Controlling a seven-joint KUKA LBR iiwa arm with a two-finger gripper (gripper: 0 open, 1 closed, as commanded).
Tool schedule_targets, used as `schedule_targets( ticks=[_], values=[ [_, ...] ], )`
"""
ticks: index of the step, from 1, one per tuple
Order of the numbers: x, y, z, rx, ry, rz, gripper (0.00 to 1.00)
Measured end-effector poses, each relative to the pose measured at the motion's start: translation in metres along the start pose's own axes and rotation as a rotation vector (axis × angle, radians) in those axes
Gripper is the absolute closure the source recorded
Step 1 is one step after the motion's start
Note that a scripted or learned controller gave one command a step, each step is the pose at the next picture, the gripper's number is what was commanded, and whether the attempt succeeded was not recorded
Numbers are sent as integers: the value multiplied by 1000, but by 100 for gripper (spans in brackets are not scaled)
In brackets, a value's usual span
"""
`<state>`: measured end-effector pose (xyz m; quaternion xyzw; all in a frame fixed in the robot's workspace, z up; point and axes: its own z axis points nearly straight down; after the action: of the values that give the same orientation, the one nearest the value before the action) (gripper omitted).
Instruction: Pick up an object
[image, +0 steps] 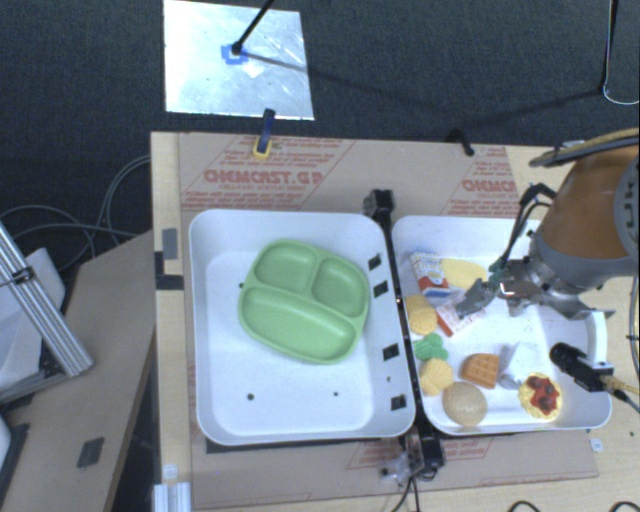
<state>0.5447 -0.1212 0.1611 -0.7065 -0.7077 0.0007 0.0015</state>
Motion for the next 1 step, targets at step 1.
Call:
schedule_targets(
  ticks=[1],
  values=[
    [3,-4,63,2,1,1,0]
  ],
)
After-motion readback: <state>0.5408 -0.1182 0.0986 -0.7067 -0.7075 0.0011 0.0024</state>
